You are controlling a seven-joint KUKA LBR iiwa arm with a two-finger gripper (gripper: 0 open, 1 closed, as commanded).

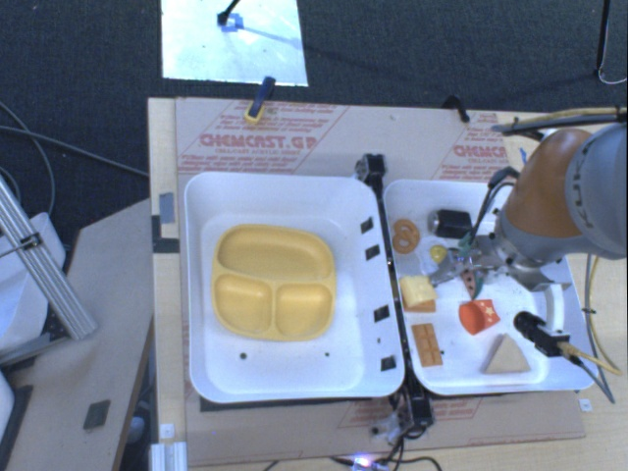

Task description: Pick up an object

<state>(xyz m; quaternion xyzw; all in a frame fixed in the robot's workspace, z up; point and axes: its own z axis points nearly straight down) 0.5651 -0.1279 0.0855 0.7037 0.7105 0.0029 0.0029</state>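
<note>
Objects of several kinds lie in the right bin [417, 199], all apart from one another. A pretzel [405, 232] is seen at the far left of that bin, and a black block [451, 222] lies just to its right. A small yellow piece [438, 255] is placed nearer, right of the pretzel. A pale yellow cube [418, 292] rests by the left wall, and a brown cracker [426, 343] is found nearer still, along the same wall. A red piece [478, 315] lies around the middle of the bin, and a tan wedge [505, 356] sits close to the near wall.

The gripper [459, 268] is lowered into the right bin, between the small yellow piece and the red piece, with the grey and orange arm [559, 199] reaching in from the right. A small dark brown piece [471, 284] is seen right at its tip; whether it is gripped cannot be told, and how far the gripper is spread cannot be made out.

The left bin [294, 199] holds a yellow divided tray [275, 281], laid flat near its middle. Both bins rest on a sheet of card [255, 140] printed in red.
</note>
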